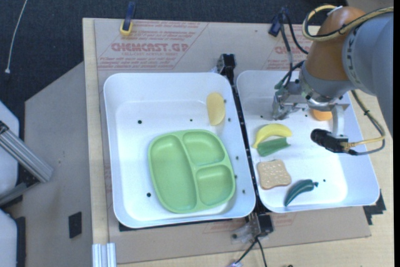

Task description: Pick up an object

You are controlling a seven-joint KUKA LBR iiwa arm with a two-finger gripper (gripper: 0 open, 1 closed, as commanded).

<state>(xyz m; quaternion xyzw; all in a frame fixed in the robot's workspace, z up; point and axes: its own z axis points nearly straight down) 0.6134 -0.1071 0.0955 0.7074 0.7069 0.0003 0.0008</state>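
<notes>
Gripper (285,108) hung low in right bin (356,187), near back wall. Fingers' state could not be judged. Banana (273,132) lay just in front of gripper, toward camera, long axis running left-right.

Arm (350,47) low, wrist bent downward

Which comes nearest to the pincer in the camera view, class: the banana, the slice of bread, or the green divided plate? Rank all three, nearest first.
Measured from the pincer:
1. Banana, just below it in the right bin.
2. Slice of bread, lower in the same bin.
3. Green divided plate, across in the left bin.
</notes>
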